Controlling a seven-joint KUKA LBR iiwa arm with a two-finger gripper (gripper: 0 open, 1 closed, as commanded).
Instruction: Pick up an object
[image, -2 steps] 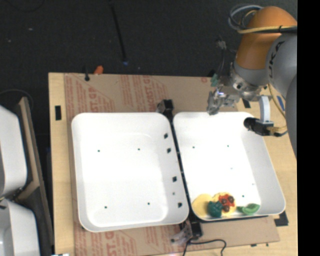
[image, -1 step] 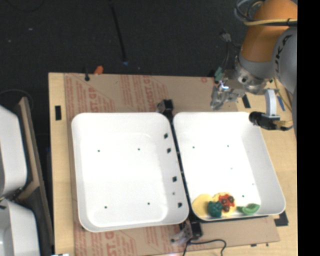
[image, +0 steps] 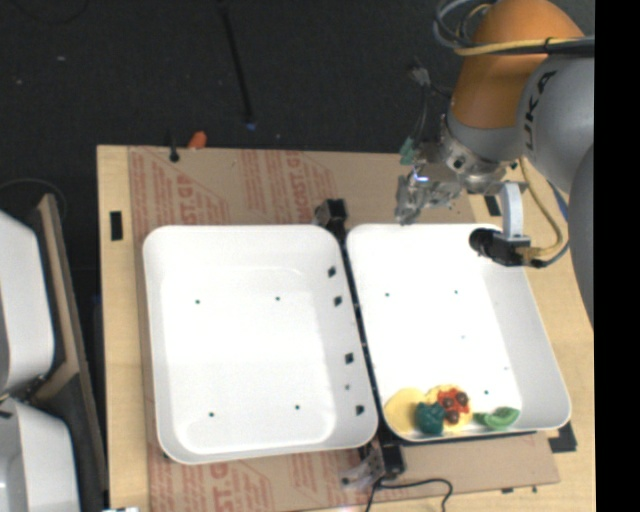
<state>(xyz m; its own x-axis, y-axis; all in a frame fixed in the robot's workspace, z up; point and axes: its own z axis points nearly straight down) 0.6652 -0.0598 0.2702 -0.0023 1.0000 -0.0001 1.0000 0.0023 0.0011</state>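
Note:
Small toys lie bunched in the near corner of the right bin (image: 440, 310): a pale yellow piece (image: 402, 408), a teal piece (image: 430, 420), a red and dark piece (image: 453, 400) and a green piece (image: 498, 417). My gripper (image: 410, 200) hangs over the bin's far left corner, well away from the toys, and nothing shows between its fingers.
The left bin (image: 250, 340) sits beside the right one, joined by black clips (image: 345, 300) along the shared edge. Both rest on a cardboard sheet (image: 230, 185). A small orange item (image: 198, 139) lies at the board's far edge.

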